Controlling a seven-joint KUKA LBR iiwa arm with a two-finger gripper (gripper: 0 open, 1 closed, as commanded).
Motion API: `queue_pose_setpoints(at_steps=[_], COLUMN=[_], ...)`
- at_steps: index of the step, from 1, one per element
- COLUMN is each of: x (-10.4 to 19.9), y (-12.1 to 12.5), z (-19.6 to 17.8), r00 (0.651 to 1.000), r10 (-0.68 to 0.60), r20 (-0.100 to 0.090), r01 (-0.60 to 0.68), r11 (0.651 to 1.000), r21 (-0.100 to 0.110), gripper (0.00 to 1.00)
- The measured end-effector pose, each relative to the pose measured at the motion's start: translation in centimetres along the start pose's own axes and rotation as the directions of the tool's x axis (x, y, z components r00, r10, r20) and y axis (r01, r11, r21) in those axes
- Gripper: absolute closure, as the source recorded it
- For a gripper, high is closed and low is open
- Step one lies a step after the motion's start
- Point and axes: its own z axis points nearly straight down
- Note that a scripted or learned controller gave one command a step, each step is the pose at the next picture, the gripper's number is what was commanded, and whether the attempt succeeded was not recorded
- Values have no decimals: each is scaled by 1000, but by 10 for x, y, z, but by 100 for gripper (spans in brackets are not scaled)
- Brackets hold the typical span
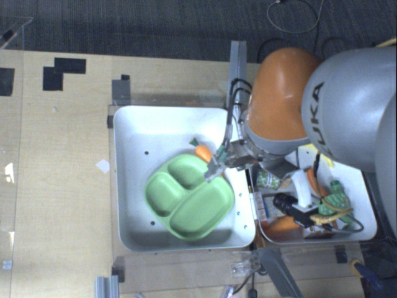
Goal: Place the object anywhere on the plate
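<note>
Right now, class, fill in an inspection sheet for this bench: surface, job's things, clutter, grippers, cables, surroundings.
Surface: pale wooden bench bearing two white bins.
Job's things: green divided plate in left bin; small orange object by the plate's upper edge.
Clutter: mixed small items heaped in right bin.
Grippers: gripper above the plate's upper right edge; grasp unclear.
Cables: a loop on the dark floor.
Surroundings: black markers on the bench.

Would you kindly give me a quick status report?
Gripper over plate's upper right rim. Orange object beside it, off the plate. Arm hides right bin clutter.
</note>
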Motion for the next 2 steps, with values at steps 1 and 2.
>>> queue_pose_setpoints(at_steps=[1, 2], x=[0, 0], y=[2, 2], z=[-11, -11], r00=[1000, 1000], r10=[-6, -6], r20=[0, 0], r01=[6, 6], r11=[1000, 1000], r21=[-4, -4], gripper=[100, 0])
